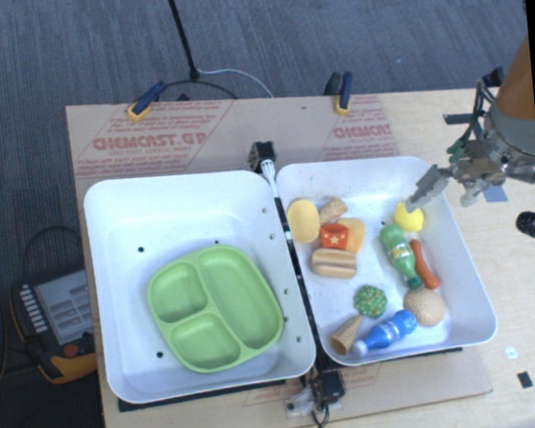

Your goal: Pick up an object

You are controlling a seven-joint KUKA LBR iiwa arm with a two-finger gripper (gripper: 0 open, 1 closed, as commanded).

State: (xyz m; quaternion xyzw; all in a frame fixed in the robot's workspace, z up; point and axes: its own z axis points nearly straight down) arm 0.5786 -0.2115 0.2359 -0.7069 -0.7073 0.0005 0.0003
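On your far left, off the worktop point(147, 140), sits a handheld controller point(47, 319) on the floor. Left bin point(117, 213) holds a green divided tray point(215, 307), three compartments. Right bin point(461, 265) has the toy food: yellow lemon-ish piece point(303, 218) by the divider, hot dog point(334, 263) below it, red-orange block point(337, 236) w/ a tan piece point(332, 209) above. Further right: green broccoli bit point(370, 299), cone point(347, 333) touching a blue bottle point(388, 330), green bottle point(398, 252), orange carrot point(424, 265), tan ball point(427, 308). Small yellow object point(408, 217) sits near the bin's upper right. Gripper point(434, 183) hangs just above-right of it, approx touching; you can't tell if fingers are spread or closed, nothing visibly pinched.
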